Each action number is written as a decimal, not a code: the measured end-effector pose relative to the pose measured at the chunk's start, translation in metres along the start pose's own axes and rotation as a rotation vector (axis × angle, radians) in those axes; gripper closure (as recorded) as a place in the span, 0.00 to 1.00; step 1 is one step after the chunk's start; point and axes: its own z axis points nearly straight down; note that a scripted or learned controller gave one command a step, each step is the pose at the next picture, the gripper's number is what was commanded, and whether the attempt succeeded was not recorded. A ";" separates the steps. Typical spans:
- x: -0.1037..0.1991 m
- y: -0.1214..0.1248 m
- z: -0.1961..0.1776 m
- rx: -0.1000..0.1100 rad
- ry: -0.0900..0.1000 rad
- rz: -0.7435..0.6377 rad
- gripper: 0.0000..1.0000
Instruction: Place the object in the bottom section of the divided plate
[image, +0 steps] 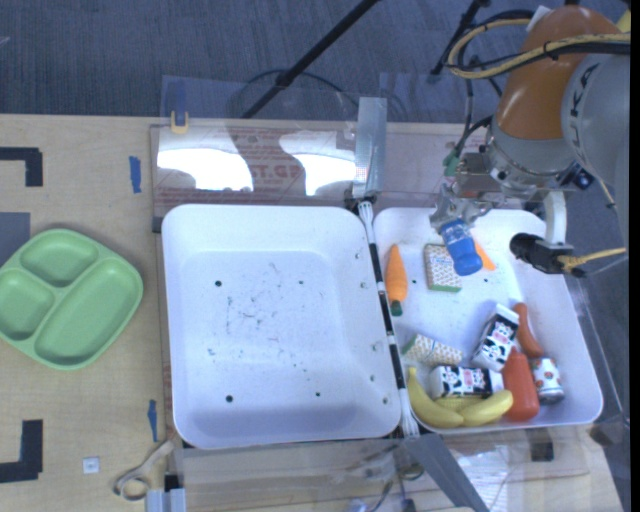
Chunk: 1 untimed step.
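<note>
One blue bottle (463, 250) is pinched in the pincer (457, 232) above the right bin (585, 345); green divided plate (68, 296) sits far left.

On the worktop (90, 420) sit 2 white bins: 1 on the left (190, 240) and 1 on the right (585, 390). There is 1 green divided plate (68, 297) with 3 sections. The right bin has 1 carrot (396, 275), 1 banana (455, 410), 2 black-and-white cartons (497, 340) (460, 381), 2 patterned wafer-like pieces (441, 267) (436, 349), 1 blue bottle (463, 249), 1 small can (547, 378) and 2 red-orange items (520, 385) (528, 331).
</note>
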 end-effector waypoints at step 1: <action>0.121 0.020 0.018 0.001 0.002 0.037 1.00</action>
